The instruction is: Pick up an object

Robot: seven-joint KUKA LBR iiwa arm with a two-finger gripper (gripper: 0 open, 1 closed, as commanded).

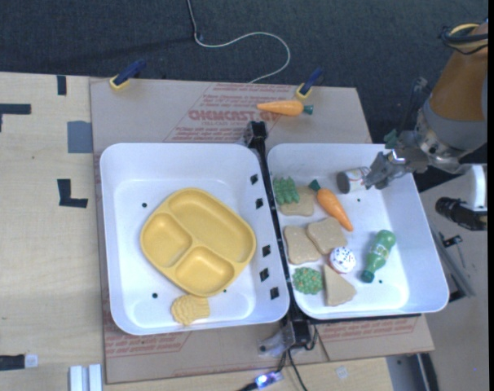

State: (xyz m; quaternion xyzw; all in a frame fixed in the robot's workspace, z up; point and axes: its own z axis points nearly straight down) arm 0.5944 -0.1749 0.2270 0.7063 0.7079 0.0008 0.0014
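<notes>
My gripper (379,172) hovers over the upper right part of the right bin (410,243), and nothing shows in it. Just left of it and lower lies an orange carrot (334,205). Below that are two bread slices (314,240), a white speckled ball (341,259) and a green bottle (377,254). A green bumpy piece (286,190) rests on a toast slice (297,206) at the bin's left wall. Near the front edge sit a green broccoli-like piece (307,280) and a bread wedge (338,288).
The left bin (121,218) holds a yellow divided plate (198,240) and a yellow waffle-like piece (190,308) at its front. A second carrot (281,108) lies on the cardboard behind the bins. Black clips line the wall between the bins.
</notes>
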